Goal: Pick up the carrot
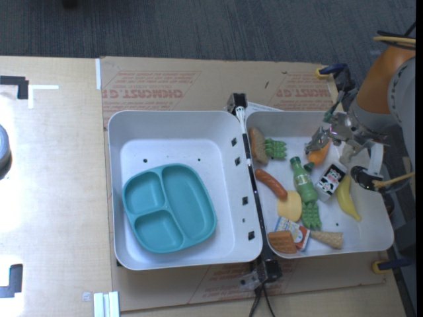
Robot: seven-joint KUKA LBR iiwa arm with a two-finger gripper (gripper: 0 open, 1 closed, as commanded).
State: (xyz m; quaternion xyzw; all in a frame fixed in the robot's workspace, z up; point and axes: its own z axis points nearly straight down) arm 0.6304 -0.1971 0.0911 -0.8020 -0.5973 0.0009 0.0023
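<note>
One carrot (318, 154), orange, in the right bin (380, 233), lying directly beneath the gripper (322, 139), touching or nearly so; long axis unclear, mostly hidden; whether it is grasped cannot be told from above

The gripper (322, 139) hides part of the carrot (318, 154); the arm (390, 84) is cut off at right.

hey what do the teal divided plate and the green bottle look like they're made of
The teal divided plate looks like moulded plastic with a smooth, slightly satin finish: even colour, rounded compartment ridges, soft highlights. The green bottle also looks like plastic, glossier, probably a toy: it shows bright highlights and a solid green body, though it is too small to be sure.
</note>
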